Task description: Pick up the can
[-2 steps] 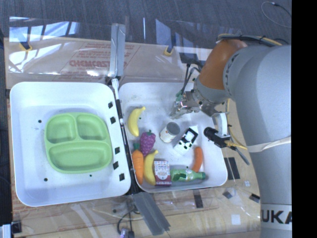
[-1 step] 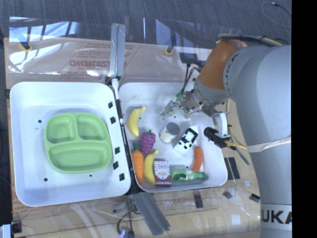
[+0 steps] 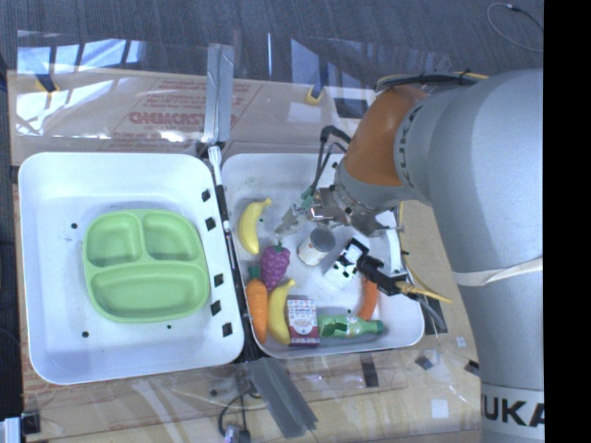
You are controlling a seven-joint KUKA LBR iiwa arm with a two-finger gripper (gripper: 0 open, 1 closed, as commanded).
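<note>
Logged one can [image 3: 320, 244], grey, its top turned toward the camera, about mid-way across the right bin [image 3: 268, 169]. Found the pincer [image 3: 309, 213] just beside the can on its far side, lowered into the same bin at the end of the grey arm [image 3: 462, 173] with the orange band. Could not tell whether the pincer stood wide or narrow, nor whether it touched or gripped the can

Listed in the same bin, left of the can: a yellow banana [image 3: 250, 225] near the bin's left wall; a bunch of purple grapes [image 3: 274, 264] just nearer than the banana; a carrot [image 3: 257, 310] and a second banana [image 3: 279, 300] side by side toward the near left corner

Listed along the near wall: a small red carton [image 3: 302, 321] just right of the second banana; a green bottle [image 3: 351, 327] on its side, right of the carton. Noted a smaller carrot [image 3: 368, 298] just beyond the bottle, to the right of the can and nearer the camera

Listed in the left bin [image 3: 46, 247]: one green plate [image 3: 145, 266] with three compartments, lying flat near the middle
</note>
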